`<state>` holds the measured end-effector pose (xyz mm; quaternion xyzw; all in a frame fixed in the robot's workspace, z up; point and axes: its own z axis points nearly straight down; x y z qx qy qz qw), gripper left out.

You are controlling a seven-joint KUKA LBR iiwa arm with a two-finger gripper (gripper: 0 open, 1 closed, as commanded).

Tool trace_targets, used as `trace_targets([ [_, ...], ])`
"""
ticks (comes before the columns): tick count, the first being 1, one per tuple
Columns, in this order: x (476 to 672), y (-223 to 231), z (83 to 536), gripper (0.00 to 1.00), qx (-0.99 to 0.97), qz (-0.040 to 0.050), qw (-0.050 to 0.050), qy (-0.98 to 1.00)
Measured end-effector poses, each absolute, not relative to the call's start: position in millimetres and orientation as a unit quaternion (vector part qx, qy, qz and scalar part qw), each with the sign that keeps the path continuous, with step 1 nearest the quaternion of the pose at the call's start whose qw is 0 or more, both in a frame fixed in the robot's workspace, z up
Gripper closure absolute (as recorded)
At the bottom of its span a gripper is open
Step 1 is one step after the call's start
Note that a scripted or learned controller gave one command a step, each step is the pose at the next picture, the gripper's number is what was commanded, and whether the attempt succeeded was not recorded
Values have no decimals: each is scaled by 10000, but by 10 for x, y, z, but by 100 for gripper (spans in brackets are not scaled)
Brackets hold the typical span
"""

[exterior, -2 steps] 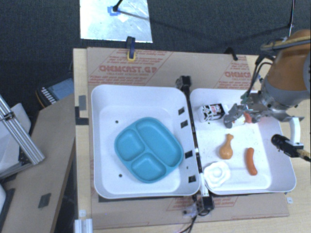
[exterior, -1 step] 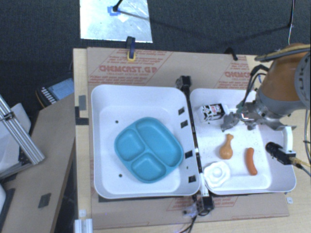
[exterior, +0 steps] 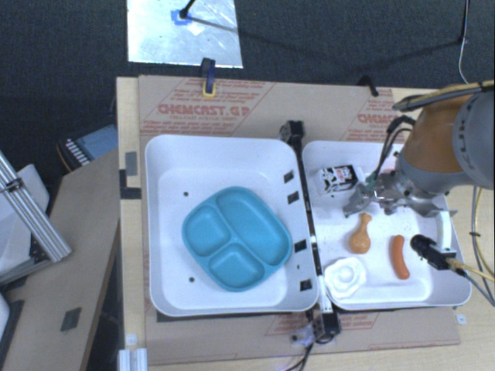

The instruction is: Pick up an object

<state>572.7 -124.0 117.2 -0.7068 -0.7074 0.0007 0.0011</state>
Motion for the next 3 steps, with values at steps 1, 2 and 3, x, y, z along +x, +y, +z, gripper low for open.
trace_targets([
  [1, 5727, -1235, 827, 0, -7070, 4, 9, -7072],
  [2, 5741, -1240, 953, 100, -7072, -7, -11, -7070],
  [3, 5738, -1213, 1388, 100, -7059, -12, -17, -7083],
])
